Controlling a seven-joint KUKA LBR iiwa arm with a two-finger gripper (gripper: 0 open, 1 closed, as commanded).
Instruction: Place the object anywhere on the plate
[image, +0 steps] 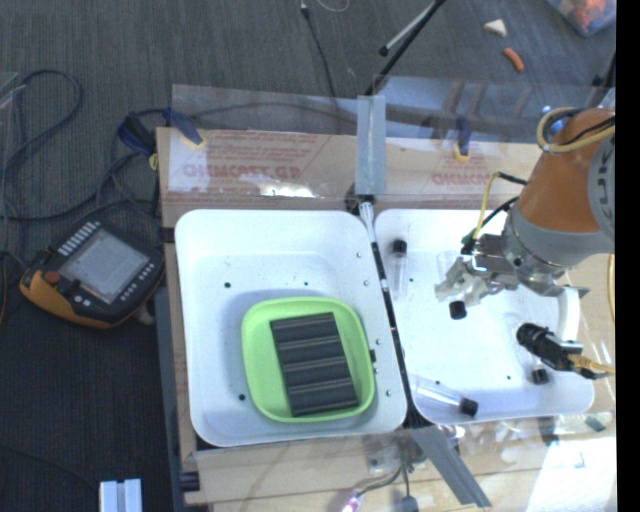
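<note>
Dark carpet with cables and a teach pendant (95, 272) left of the bench, two white bins, left bin (205, 300) holding green plate (258, 330) with dark ribbed block (315, 363) resting on it, gripper (462, 292) over right bin (480, 365), finger spread unclear.

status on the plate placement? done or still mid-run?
Looks done: a dark ridged block lies flat on the green plate in the left bin, inside the plate's rim. In hand: nothing I can confirm; the gripper is over the right bin, away from the plate, and no object shows at its tip. Left: nothing obvious for the placement itself.
</note>
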